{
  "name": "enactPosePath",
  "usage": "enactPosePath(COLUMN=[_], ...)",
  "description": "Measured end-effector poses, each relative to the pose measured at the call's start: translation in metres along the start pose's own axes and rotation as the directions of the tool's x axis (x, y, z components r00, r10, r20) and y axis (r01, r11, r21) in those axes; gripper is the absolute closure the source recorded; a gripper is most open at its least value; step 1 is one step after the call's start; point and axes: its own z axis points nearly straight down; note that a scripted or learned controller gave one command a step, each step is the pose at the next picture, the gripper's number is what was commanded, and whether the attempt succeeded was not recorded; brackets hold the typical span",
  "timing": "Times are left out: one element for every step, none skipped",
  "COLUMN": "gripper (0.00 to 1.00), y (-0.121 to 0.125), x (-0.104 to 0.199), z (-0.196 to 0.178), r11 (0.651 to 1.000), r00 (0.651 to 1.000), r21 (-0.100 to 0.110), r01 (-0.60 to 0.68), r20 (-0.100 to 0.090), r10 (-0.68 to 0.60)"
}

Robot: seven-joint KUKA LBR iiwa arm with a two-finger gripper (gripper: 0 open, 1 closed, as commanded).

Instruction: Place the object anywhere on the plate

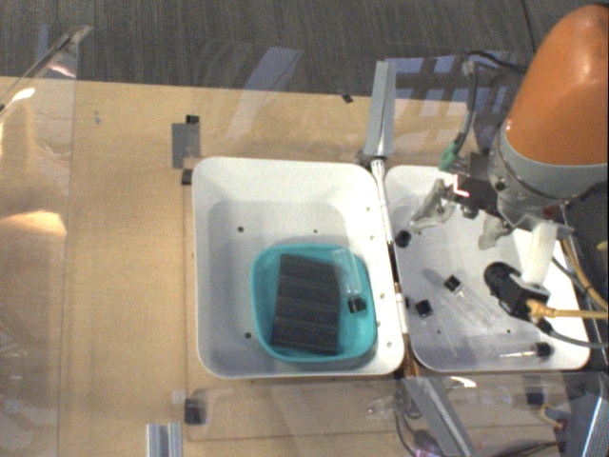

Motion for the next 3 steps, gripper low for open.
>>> enactPosePath(gripper=[0.0,0.0,1.0], y=[0.02,0.036,0.039], x=[-0.067,-0.129,-0.126], z=[-0.08,-0.08,-0.092], r11=[1.0,0.995,0.996], r00=[1.0,0.995,0.996], r21=[-0.005,-0.003,-0.013], r01=[0.014,-0.095,-0.085], r20=[0.002,0.004,0.004], r10=[-0.014,0.095,0.085])
